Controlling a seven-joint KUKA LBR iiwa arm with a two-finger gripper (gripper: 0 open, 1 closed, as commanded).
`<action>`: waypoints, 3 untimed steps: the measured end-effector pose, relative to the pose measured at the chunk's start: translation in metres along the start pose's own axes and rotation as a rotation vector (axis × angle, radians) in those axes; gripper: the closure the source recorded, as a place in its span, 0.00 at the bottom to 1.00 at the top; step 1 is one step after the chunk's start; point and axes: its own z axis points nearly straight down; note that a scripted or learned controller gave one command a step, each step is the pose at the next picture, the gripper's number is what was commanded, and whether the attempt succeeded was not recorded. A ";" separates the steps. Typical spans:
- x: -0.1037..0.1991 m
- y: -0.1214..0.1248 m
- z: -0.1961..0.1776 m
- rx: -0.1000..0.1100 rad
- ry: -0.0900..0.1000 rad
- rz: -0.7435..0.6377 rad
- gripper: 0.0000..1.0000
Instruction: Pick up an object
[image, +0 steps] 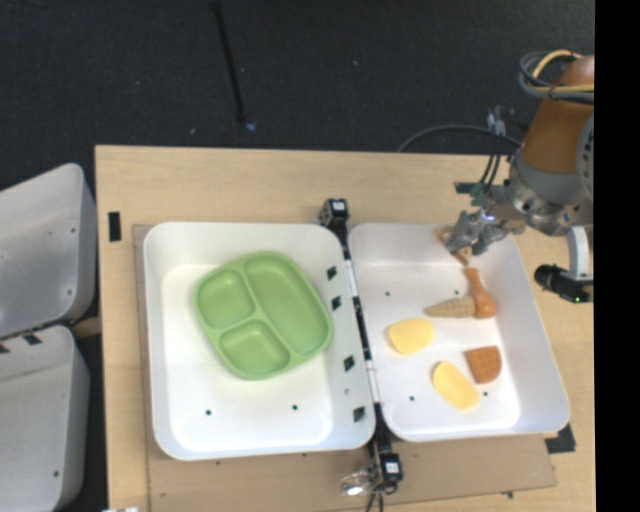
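Wooden counter (120, 180) bearing two white bins side by side. Left bin (170, 420): green three-compartment plate (262, 314), lying flat. Right bin (530, 400): orange drumstick-shaped piece (479, 294) touching a tan cone (449, 308); below these, two yellow pieces (411, 336) (455, 386) and a brown square piece (484, 364), apart from one another. Claw (470, 235) over the right bin's far corner, just above the orange piece; grip state cannot be told.
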 end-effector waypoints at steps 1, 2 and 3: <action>-0.001 0.001 -0.020 0.004 0.001 0.000 1.00; 0.060 0.008 -0.023 0.007 0.002 -0.004 1.00; 0.118 0.018 -0.024 0.003 0.002 -0.005 1.00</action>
